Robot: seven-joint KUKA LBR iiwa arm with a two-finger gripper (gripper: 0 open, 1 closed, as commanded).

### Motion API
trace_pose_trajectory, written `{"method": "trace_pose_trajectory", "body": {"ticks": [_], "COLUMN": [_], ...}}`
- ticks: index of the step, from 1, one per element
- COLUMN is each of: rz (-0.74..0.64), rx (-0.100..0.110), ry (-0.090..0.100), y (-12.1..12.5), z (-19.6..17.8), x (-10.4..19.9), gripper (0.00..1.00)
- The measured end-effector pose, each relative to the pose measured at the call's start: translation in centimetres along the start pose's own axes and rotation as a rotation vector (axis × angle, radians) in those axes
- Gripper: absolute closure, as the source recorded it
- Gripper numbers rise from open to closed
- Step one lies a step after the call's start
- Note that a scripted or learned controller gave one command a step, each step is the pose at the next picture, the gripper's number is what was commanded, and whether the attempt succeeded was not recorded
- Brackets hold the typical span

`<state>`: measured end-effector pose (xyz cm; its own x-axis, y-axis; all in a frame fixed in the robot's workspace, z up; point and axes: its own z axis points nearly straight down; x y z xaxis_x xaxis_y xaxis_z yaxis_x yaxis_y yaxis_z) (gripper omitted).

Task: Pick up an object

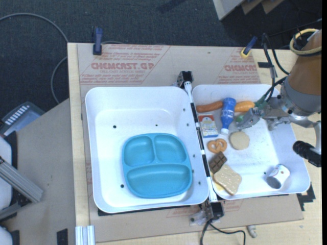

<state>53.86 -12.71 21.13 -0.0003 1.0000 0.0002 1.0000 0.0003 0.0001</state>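
Bottle [227, 114] and cookie [239, 140] crowd end effector [249, 119] — pretzel [216, 146] nearby.

Dark carpet [127, 14] surrounds the bench. A grey cable [53, 27] loops across it (upper left). Cardboard [133, 65] covers the benchtop.

The right bin [296, 152] carries the small things. Along its far edge lie a reddish hot dog [209, 106], a blue and white bottle [227, 115] lying flat, and an orange piece [244, 106]. By the left wall sits a small red and white carton [208, 126], then a pretzel [216, 146], a brown chocolate bar [218, 161] and a tan cracker [228, 179] near the front left corner. A pale round cookie [239, 140] lies mid-bin. A white cup [277, 176] lies tipped near the front right corner.
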Motion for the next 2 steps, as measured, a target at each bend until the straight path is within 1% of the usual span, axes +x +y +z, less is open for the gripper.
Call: {"method": "trace_pose_trajectory", "body": {"ticks": [1,2], "rz": [0.001,0.000], "rx": [0.002,0.002], "ry": [0.000,0.000], "y": [6.5,12.3], "z": [12.6,12.6], "x": [-3.9,-5.9], "gripper": [0.00,0.00]}}
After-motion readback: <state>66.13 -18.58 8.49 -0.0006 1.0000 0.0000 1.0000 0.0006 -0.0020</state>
